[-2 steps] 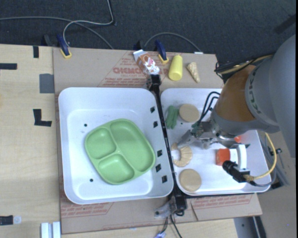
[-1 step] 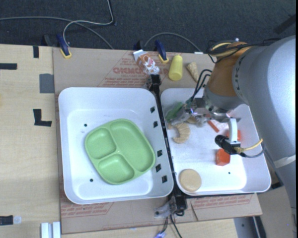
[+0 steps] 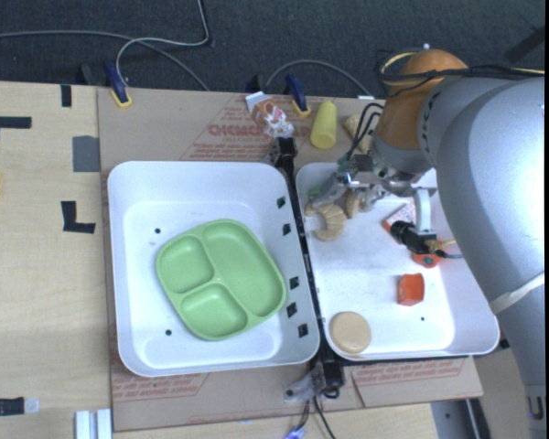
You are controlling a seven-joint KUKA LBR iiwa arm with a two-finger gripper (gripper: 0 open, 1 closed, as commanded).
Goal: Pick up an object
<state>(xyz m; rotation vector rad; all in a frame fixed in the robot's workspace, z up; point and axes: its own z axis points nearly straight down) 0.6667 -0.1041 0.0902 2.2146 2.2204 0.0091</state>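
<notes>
The left bin (image 3: 128,245) holds a green divided tray (image 3: 220,278); right of that tray, the right bin (image 3: 457,332) holds a tan disc (image 3: 350,331), an orange block (image 3: 411,288) and tan pieces (image 3: 329,222). The pincer (image 3: 364,183) hangs above those pieces, its state impossible to tell, with the arm (image 3: 494,172) hiding the bin's far corner.

A bulky grey arm (image 3: 494,163) wears an orange band (image 3: 412,108), with black cables looping by its wrist.

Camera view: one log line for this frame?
phase: reach | gripper: low over right bin, upper-left corner, by tan pieces | grasp: unconfirmed | left bin: green tray
</notes>
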